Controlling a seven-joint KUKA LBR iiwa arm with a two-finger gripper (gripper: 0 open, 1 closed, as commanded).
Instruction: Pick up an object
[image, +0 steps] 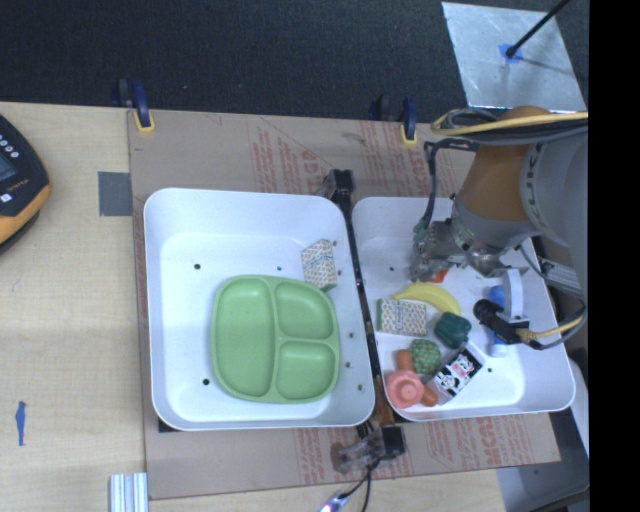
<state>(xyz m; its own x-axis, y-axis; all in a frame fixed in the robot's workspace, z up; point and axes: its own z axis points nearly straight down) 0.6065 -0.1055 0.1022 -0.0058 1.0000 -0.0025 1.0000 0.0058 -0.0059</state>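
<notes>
Two shallow white plastic bins sit side by side on the tabletop (70, 330), on a sheet of brown cardboard (250, 150). In the left bin (175, 225) lies a pale green divided plate (275, 340) with three compartments, and a small patterned packet (320, 263) lies near that bin's right wall, just above the plate.

In the right bin (540, 385) several small things are clustered toward the lower left part: a yellow banana (430, 296), a second patterned packet (402, 316) touching the banana's lower edge, a dark green block (452, 328) beside it, a bumpy green round toy (425, 354) below, an orange piece (402, 358), a pink round cup (405, 390) near the bin's lower wall, and a black-and-white carton (457, 374) tilted next to the cup.

From the right, the grey arm with its orange band (495, 185) reaches over the upper part of the right bin. Its tool (437, 258) hangs just above the banana, close to the bin floor; whether it is parted or closed cannot be told, and nothing can be seen in its hold.
</notes>
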